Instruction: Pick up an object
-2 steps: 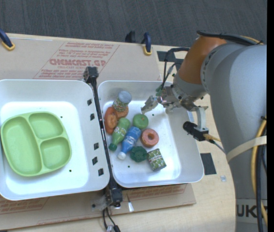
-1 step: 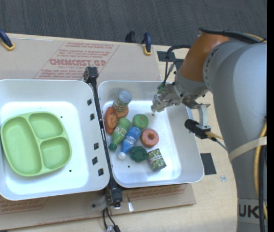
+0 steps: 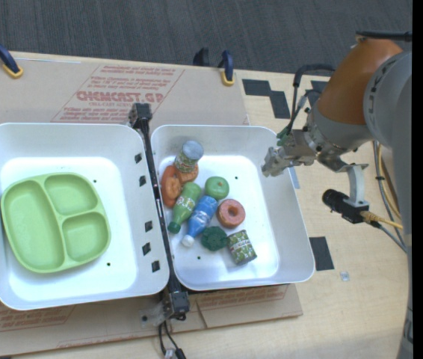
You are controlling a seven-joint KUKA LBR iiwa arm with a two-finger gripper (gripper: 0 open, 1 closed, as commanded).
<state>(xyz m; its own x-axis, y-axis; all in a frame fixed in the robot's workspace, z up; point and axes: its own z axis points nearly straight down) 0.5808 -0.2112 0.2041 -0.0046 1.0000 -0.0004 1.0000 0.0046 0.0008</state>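
The right bin (image 3: 286, 223) holds a cluster of small items: a grey-capped bottle (image 3: 189, 158), an orange carrot-like piece (image 3: 170, 186), a green bottle (image 3: 184, 205), a green apple (image 3: 217, 187), a blue bottle (image 3: 200, 215), a pink donut (image 3: 232, 212), a dark green lump (image 3: 214, 238) and a small can (image 3: 241, 247). My gripper (image 3: 275, 162) hangs over the bin's right rim, up and to the right of the cluster, apart from every item. Nothing shows between its fingers.
The left bin (image 3: 2, 275) holds a green divided tray (image 3: 54, 220). A black hinge strip (image 3: 152, 200) runs between the bins. Blue clamps (image 3: 227, 67) pin the cardboard at the back. Cables and a black fitting (image 3: 346, 203) lie right of the bins.
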